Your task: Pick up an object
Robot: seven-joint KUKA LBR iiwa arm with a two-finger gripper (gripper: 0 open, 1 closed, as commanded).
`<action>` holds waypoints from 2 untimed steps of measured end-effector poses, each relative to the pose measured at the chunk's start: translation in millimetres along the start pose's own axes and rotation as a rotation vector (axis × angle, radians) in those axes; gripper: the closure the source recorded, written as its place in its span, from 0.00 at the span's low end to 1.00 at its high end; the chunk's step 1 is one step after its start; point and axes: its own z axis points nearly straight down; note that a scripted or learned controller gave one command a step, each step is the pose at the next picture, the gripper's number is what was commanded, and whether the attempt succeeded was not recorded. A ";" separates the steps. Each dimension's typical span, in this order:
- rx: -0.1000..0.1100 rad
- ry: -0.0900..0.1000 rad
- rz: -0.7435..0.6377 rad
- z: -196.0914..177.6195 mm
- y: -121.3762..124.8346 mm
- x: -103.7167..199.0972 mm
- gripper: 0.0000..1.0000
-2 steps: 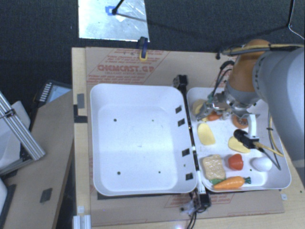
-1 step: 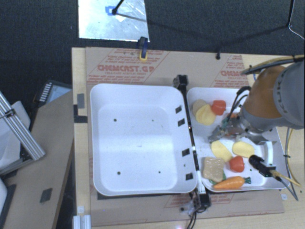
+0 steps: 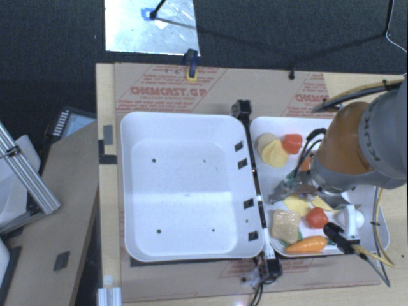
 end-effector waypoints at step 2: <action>-0.008 -0.003 -0.003 -11.7 21.6 7.7 1.00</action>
